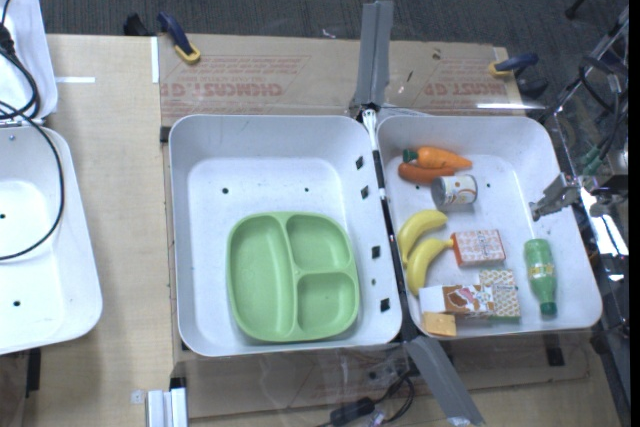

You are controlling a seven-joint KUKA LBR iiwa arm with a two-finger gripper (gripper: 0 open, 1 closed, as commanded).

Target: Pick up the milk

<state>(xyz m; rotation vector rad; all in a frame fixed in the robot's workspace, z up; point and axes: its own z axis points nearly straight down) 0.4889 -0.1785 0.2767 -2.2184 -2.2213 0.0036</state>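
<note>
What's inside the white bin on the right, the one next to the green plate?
The right bin holds two carrots, a small can, two bananas, a small red box, a green bottle, a carton and a yellowish piece. Anything beneath them is covered.

Only readable-ish text: red print on cardboard sheet (pixel 300 75) behind bins, upside down and mirrored from this angle, big letters but can't make out word for sure. Cartons in right bin (pixel 560 155) have printed graphics, way too small to read. No numbers or signs elsewhere.
</note>
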